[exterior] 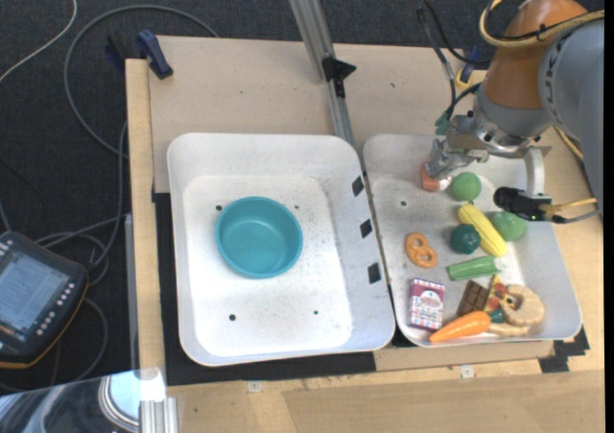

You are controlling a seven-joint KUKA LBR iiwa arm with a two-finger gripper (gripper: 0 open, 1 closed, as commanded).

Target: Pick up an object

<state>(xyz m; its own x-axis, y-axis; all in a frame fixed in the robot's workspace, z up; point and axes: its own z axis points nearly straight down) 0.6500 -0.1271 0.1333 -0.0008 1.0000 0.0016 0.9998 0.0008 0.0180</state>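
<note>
My arm reaches in from the right, wrist bent downward, gripper lowered near the view's upper right.

Counted two white bins; one teal bowl; one pretzel; one carrot; one corn cob; one pink carton

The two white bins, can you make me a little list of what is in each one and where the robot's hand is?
left bin: one round teal plastic bowl
right bin: yellow toy corn cob, orange toy carrot, brown pretzel, small pink carton, green round toy fruit
gripper: low at the right bin's far end
under the gripper: a small orange-red piece, touching its tip; a grasp cannot be told
arm: grey with an orange band
</note>
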